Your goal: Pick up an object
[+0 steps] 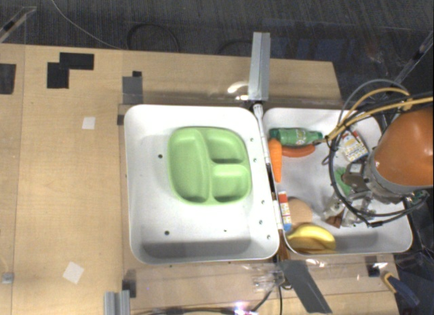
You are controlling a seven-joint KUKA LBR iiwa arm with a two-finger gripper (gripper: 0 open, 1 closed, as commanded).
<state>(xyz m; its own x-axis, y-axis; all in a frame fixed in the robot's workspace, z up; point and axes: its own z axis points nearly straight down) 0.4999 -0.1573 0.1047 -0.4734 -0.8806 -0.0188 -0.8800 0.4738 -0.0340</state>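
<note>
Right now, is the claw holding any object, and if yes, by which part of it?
It cannot be told. The claw is low in the right bin, under the arm and its cables, and no object is seen in its grasp.

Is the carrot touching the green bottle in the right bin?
Touching. The camera view shows the carrot's top end running up against the green bottle with no white bin floor between them.
</note>
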